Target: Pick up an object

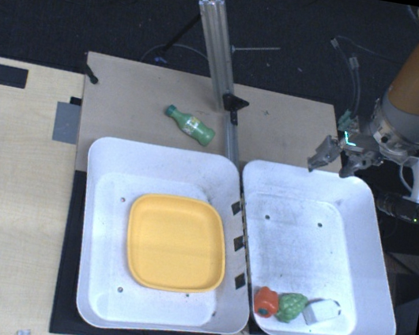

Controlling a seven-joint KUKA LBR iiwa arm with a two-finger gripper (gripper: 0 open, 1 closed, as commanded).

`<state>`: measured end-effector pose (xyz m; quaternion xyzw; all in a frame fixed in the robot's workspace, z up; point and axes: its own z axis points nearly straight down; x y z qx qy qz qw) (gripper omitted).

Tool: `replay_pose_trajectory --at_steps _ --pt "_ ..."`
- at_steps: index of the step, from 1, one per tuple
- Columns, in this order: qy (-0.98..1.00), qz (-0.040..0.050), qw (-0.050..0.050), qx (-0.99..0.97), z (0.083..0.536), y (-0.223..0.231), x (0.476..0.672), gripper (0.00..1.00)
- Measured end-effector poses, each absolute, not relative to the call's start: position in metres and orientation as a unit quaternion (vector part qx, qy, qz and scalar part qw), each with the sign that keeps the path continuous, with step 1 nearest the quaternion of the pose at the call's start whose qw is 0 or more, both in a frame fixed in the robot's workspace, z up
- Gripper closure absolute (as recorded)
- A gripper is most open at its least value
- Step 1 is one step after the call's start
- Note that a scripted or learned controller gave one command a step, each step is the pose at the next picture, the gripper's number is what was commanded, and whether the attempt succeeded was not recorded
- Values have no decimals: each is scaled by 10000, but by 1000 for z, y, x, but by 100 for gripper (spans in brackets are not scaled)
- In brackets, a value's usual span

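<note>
My gripper [333, 165] hangs over the far edge of the right bin [306, 236], fingers spread and nothing between them. Three small objects lie in that bin's near corner: a red pepper-like piece [266, 301], a green lumpy piece [291, 306] and a white block [321, 311]. They touch one another in a row, well away from the gripper. A yellow square plate [177, 243] rests in the left bin [110, 185].
A green bottle [190, 125] lies on the bench behind the left bin. A slanted metal rail [221, 44] rises at the back between the bins. Black clips [237, 240] mark the seam where the bins meet.
</note>
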<state>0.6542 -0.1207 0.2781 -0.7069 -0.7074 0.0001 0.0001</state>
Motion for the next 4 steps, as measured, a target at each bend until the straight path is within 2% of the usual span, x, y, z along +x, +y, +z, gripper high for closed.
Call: replay_pose_trajectory --at_steps 1,4 --pt "-7074 2 2 -7069 278 -121 654 0" --pt "-7074 13 16 -7068 126 -115 634 0"
